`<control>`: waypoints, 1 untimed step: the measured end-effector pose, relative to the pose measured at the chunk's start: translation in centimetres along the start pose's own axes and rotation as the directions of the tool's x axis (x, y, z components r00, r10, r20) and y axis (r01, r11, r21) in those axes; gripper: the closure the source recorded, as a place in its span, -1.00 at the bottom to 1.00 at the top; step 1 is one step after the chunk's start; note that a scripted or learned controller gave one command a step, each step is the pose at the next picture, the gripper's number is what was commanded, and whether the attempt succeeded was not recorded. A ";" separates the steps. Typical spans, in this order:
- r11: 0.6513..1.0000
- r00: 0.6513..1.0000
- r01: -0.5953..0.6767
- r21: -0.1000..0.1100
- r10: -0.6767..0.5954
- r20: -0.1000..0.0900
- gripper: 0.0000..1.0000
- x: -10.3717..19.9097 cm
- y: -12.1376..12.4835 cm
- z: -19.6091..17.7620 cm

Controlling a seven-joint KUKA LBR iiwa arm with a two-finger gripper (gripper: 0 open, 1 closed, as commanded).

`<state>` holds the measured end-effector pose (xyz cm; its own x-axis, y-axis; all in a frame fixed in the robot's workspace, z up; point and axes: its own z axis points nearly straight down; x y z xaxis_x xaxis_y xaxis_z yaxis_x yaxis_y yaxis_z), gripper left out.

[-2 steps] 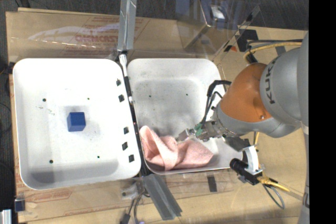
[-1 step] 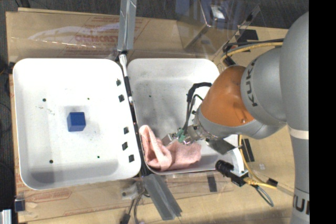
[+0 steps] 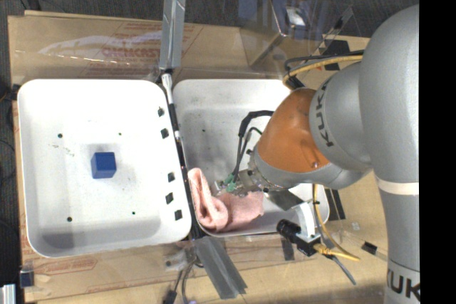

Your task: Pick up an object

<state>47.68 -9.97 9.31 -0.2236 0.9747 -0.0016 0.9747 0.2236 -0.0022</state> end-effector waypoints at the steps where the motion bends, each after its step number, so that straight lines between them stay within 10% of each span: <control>1: 1.000 1.000 0.005 0.001 -0.005 -0.001 1.00 0.0 0.0 -0.9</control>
